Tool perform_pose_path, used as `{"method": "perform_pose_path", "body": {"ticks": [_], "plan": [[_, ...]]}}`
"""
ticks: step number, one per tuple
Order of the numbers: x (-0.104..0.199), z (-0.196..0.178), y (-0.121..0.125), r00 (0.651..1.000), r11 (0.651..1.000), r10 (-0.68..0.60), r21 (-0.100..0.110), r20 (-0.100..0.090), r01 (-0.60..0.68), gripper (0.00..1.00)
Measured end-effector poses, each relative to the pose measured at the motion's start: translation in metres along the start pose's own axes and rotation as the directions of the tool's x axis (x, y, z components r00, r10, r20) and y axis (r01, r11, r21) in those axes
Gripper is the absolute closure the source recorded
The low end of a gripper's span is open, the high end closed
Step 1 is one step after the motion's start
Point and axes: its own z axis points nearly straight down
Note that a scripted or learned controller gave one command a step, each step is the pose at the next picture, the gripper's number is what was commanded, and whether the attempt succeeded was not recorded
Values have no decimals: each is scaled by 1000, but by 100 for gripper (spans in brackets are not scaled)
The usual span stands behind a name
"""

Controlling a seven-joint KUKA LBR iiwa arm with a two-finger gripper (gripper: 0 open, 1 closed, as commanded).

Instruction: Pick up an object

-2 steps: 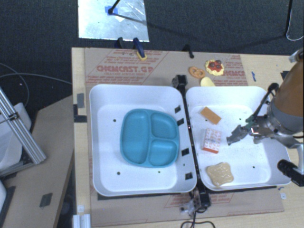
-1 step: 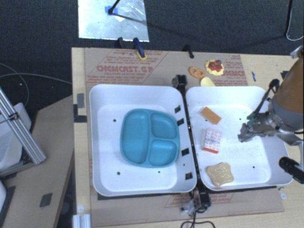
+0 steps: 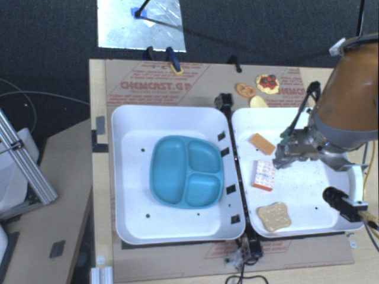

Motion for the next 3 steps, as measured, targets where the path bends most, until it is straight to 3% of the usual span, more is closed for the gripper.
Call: {"method": "perform_pose_path", "body": {"ticks": [1, 2, 3], "plan": [[94, 25, -1, 1000, 1000, -1, 8, -2, 1, 100], [63, 6, 0, 1000, 1000, 13, 3, 2, -13, 100], [157, -13, 0, 1000, 1000, -1, 5, -2, 1, 100]]}}
